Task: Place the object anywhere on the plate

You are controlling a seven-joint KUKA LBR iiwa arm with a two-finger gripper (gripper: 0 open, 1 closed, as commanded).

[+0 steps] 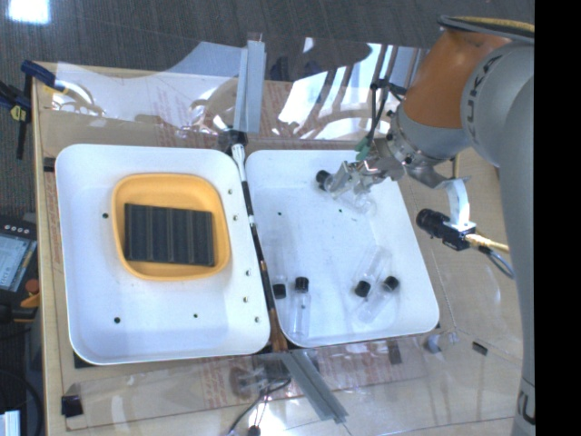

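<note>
A yellow plate [169, 192] with a dark ridged centre lies in the left white bin [91, 316]. Several clear vials with black caps lie in the right bin [318, 234]: one [300, 307] near the front edge, two [374, 275] at the front right. My gripper [348, 180] hangs low over the back of the right bin. A black-capped vial [323, 180] sits right at its tip, touching or very close to it. Whether that vial is held is unclear.
A loose black cap [280, 290] lies by the right bin's left wall. The divider between the bins [250, 216] runs from back to front. Clear plastic sheeting [209, 107] lies behind both bins. My arm enters from the right.
</note>
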